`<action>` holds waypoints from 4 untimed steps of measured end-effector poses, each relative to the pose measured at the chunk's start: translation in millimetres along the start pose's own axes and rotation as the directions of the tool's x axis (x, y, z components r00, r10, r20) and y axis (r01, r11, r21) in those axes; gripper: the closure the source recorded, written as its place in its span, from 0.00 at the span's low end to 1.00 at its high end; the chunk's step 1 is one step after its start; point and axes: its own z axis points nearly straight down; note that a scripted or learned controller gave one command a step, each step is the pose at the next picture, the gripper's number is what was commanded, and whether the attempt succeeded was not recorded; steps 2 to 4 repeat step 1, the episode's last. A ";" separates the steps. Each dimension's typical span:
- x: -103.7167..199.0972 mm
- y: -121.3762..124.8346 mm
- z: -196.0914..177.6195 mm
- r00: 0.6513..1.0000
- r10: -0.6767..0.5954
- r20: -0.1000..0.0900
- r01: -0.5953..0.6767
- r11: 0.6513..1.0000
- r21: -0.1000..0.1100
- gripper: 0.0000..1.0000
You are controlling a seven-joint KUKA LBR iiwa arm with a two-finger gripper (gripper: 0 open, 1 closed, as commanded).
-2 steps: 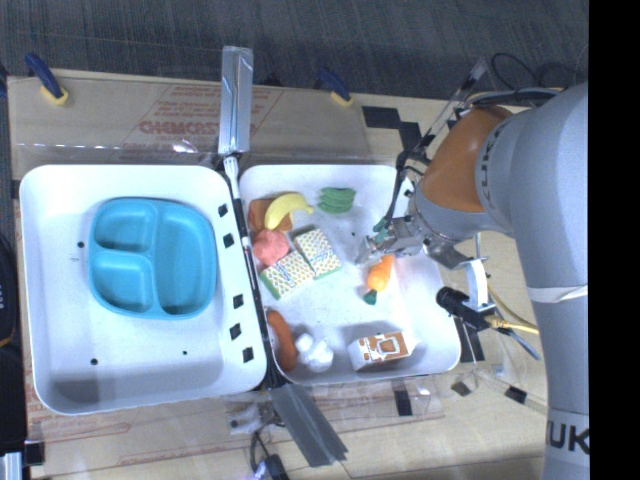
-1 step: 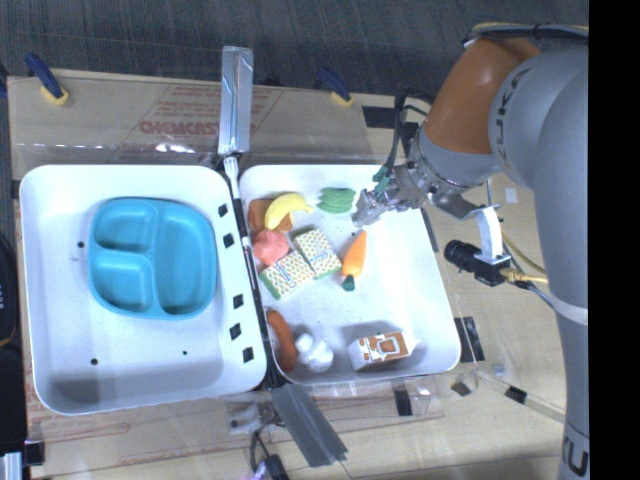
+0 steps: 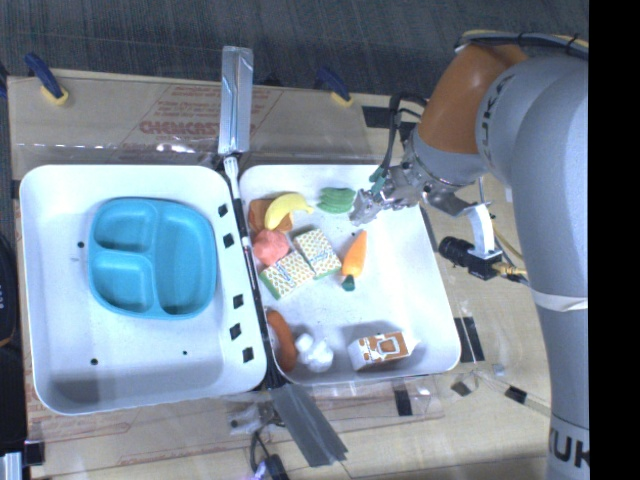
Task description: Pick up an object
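The gripper (image 3: 368,206) is low over the right bin (image 3: 432,298), at about 1 o'clock from the middle of this bin, near its far wall. I cannot tell from this view if it is open or closed, and I see no object in it. Just beside the gripper, at 9 o'clock from it, lies a green toy (image 3: 337,200), and further in the same direction a yellow banana (image 3: 287,208) which lies on a brown piece. Below the gripper, at about 6 o'clock and close to it, there is an orange carrot (image 3: 353,256) with its green end pointing down. At 9 o'clock from the carrot lie two patterned blocks (image 3: 303,261) side by side, and a pink ball (image 3: 269,247) touches them. Along the near wall are a small carton (image 3: 381,349), a white thing (image 3: 317,353) and an orange-brown piece (image 3: 283,337). The left bin (image 3: 45,288) holds a blue divided tray (image 3: 154,256).
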 end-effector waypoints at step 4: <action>0.3 0.5 -0.7 1.000 -0.001 0.000 0.001 1.000 -0.001 0.00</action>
